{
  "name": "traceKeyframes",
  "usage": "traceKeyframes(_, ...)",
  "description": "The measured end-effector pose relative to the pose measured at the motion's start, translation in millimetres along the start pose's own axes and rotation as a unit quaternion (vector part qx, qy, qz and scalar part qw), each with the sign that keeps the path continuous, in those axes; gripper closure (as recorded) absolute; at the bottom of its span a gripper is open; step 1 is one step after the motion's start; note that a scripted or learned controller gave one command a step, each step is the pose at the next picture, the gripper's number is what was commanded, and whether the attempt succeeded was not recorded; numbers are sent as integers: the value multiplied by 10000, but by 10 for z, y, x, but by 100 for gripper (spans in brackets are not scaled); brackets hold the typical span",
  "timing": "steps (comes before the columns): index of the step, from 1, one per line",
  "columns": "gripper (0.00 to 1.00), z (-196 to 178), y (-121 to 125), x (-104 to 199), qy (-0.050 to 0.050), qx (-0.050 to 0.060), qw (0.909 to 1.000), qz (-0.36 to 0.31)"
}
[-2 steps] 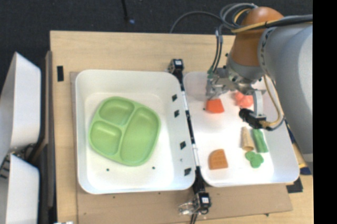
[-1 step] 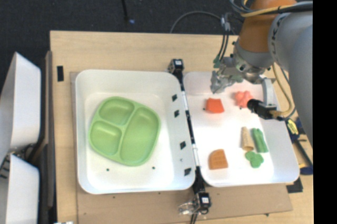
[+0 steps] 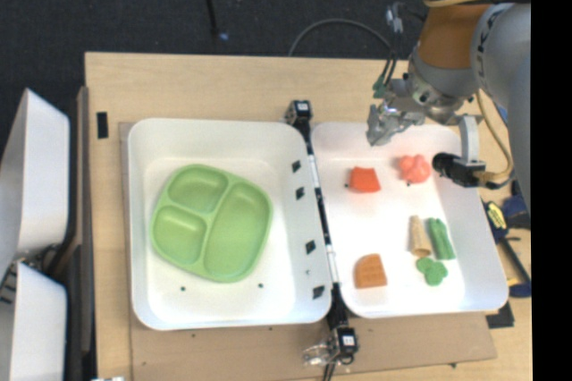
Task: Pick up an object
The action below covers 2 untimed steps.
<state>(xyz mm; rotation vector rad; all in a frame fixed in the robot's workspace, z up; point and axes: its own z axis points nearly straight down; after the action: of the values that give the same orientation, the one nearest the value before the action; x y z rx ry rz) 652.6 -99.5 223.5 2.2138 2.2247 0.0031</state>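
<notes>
You are looking at five small things lying in the right bin (image 3: 465,303), all apart from the gripper (image 3: 384,131). A red-orange block (image 3: 364,180) is sitting just below it, nearest of all. A pink lumpy piece (image 3: 412,167) is resting slightly right of and below the gripper. Farther below, a tan cylinder (image 3: 418,236) is lying touching a green stalk-shaped piece (image 3: 437,250). An orange-brown wedge (image 3: 370,271) is sitting farthest down, well apart.
</notes>
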Motion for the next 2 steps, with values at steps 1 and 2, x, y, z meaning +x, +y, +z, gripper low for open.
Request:
traceKeyframes(1,100,-428,15,-12,0,0,10000,-3)
traceKeyframes(2,100,-460,-162,435,7,26,10000,-4)
